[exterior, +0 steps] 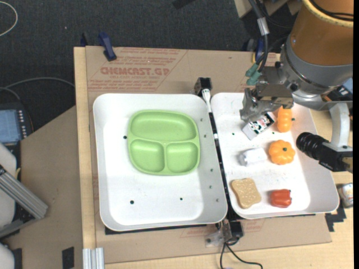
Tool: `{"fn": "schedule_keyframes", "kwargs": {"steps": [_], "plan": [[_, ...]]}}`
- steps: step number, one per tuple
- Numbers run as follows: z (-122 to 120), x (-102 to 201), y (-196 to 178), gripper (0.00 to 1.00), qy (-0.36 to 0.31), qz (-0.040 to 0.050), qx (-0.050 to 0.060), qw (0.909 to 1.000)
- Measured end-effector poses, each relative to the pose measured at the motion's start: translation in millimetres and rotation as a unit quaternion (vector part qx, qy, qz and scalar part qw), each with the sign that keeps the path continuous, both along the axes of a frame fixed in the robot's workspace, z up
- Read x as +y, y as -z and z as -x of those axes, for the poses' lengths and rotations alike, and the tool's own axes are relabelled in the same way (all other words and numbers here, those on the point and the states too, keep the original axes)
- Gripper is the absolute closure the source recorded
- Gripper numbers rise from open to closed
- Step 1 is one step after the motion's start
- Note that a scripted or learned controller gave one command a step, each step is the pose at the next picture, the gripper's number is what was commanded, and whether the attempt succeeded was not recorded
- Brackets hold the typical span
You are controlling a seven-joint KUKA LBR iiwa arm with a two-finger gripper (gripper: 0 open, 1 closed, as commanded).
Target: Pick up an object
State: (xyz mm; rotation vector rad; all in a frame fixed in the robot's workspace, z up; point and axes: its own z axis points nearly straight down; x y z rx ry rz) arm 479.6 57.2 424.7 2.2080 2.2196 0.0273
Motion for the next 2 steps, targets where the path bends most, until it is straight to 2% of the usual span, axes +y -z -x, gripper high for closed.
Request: {"fn": "schedule_keyframes", "kwargs": {"steps": [1, 2], "plan": [[-1, 0, -1, 1.00, 0.001, 0.0027, 0.007, 1.0000], [2, -4, 109, 1.00, 0.004, 0.0034, 0.016, 0.9999]]}}
